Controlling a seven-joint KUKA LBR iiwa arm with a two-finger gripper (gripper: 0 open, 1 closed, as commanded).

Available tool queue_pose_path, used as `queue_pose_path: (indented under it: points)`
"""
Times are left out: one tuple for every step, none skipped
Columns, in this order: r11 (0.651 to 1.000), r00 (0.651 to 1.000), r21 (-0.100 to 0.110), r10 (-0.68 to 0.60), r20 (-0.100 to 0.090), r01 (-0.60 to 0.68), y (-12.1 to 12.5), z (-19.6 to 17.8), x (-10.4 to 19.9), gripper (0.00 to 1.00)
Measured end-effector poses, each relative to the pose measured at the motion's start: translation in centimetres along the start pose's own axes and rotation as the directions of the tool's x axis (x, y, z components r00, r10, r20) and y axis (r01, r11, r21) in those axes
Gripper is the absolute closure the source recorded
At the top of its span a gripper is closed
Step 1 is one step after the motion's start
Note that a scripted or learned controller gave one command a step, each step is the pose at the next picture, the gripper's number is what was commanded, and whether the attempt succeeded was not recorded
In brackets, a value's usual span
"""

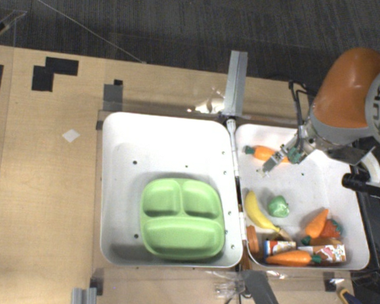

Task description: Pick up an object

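- left bin (120,176): you've got a green divided tray (183,218) sitting in it.
- right bin (350,221): banana (257,211) by the left wall, green lump (278,205) next to it, carrots + ketchup bottle (306,251) piled at the near edge.
- claw (275,162) over the far part of the right bin, touching a small carrot (262,152); can't tell if it's spread or pinching.

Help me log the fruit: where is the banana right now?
The banana lies in the right bin, against its left wall, just left of the green ball.
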State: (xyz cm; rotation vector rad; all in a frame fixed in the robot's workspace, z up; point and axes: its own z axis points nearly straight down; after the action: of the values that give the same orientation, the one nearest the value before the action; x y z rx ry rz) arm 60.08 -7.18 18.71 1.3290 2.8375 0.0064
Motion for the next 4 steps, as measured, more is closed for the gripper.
queue_pose_path:
  points:
    - [1.0, 1.0, 0.0, 0.01, -0.001, -0.01, 1.4, 0.1, 0.2, 0.0]
    - [0.994, 0.994, 0.003, 0.108, -0.002, -0.108, -5.9, 3.1, 0.4, 0.0]
    - [0.976, 0.976, 0.003, 0.219, -0.001, -0.219, -7.1, 9.0, 3.0, 0.0]
    - [0.976, 0.976, -0.003, 0.219, 0.001, -0.219, -6.9, 7.9, 2.9, 1.0]
